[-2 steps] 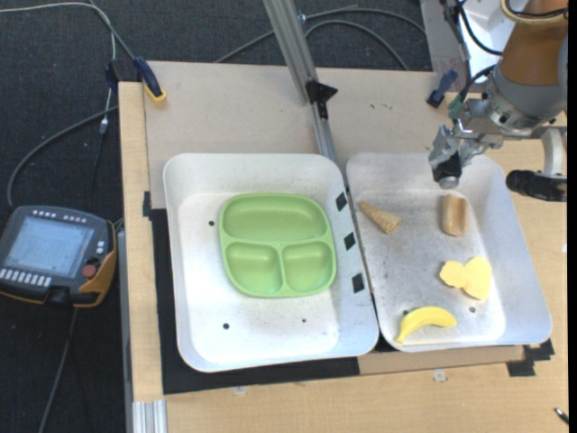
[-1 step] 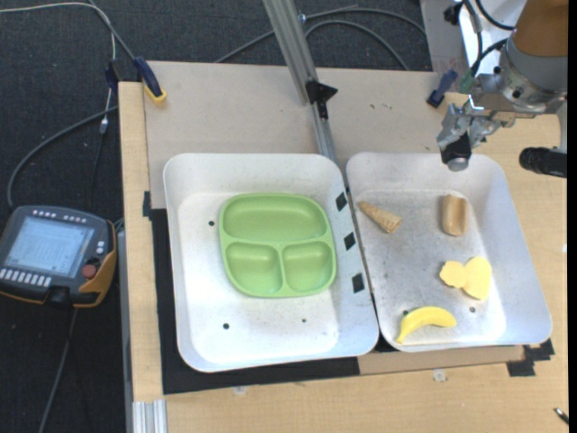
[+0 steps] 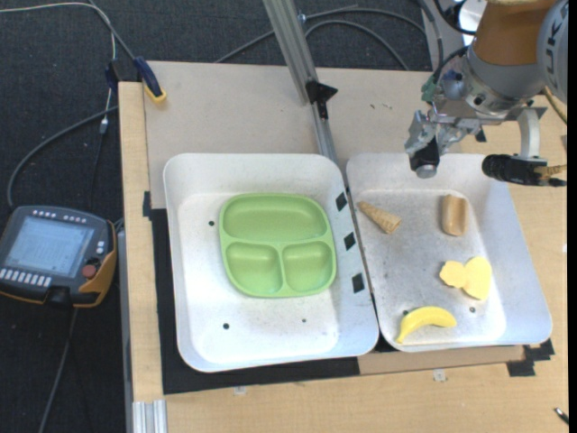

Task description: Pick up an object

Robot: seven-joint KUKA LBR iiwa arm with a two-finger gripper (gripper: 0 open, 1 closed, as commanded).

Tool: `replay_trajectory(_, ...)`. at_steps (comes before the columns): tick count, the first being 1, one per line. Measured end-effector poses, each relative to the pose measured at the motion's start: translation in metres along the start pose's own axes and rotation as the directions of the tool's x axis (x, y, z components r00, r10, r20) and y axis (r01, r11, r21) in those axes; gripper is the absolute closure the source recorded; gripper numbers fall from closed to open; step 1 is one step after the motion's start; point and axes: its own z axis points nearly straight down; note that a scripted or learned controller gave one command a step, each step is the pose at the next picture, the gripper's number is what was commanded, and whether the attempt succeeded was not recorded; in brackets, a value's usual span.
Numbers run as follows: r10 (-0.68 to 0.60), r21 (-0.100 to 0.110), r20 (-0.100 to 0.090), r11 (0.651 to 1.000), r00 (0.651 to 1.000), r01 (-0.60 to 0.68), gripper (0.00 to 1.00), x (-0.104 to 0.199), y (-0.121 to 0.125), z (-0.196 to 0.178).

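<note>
The hand (image 3: pixel 425 159) hangs in the upper right of the frame, over the far rim of the right bin (image 3: pixel 532 269); whether it is wide or narrow I cannot tell, and nothing is seen in it. So the pick seems not yet begun. The bread roll (image 3: pixel 453 215) and the cone (image 3: pixel 380 216) lie nearest below it, the yellow pieces (image 3: pixel 468 277) and the banana (image 3: pixel 426 320) lower. The green plate (image 3: pixel 277 244) sits apart in the left bin (image 3: pixel 194 332), not in the way.
</note>
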Motion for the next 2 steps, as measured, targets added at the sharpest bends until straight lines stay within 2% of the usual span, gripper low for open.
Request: replay_trajectory(2,0.0,0.001,0.0,1.0,1.0,0.0,1.0,0.111,-0.021,0.025)
